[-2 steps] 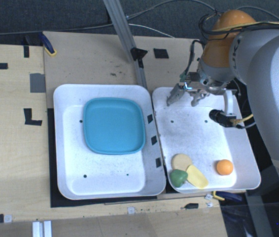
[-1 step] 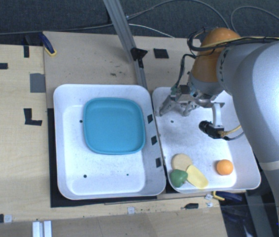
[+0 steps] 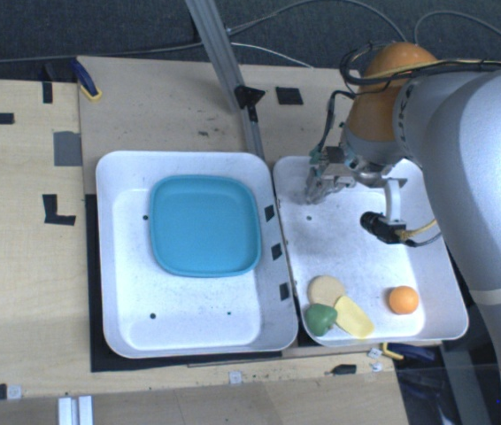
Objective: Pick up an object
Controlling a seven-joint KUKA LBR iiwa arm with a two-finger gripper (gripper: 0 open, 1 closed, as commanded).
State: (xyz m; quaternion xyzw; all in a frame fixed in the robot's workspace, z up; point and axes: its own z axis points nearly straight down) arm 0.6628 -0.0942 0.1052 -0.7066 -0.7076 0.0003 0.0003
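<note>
The pale wooden counter (image 3: 20,237) carries strips of dark tape at its left side, and a blue and yellow clip-like item (image 3: 88,82) lies near its far edge. On the counter sits the left shallow white plastic bin (image 3: 118,237), and in it lies a light blue square plastic plate with rounded corners (image 3: 204,225), flat and nearer the bin's far side than its near one. A slim grey metal post (image 3: 224,60) slants up from between the two bins towards the top of the view. Touching the left bin along its side stands the right shallow white plastic bin (image 3: 366,264). In its near part a small cluster rests together: a round tan disc-shaped piece (image 3: 327,289), a dark green rounded lump (image 3: 319,318) just in front of it, and a pale yellow oblong piece (image 3: 354,317) leaning against both. A small orange ball (image 3: 403,300) lies apart from them, nearer the bin's right wall. The metal two-finger tool (image 3: 319,187) hangs over the far left corner of the right bin, well apart from the cluster and the ball, pointing down at bare bin floor; its fingers stand a narrow way apart with nothing between them. Behind it rises the grey arm with its orange band (image 3: 392,78), and a black cable fitting (image 3: 383,227) hangs beneath the wrist.
</note>
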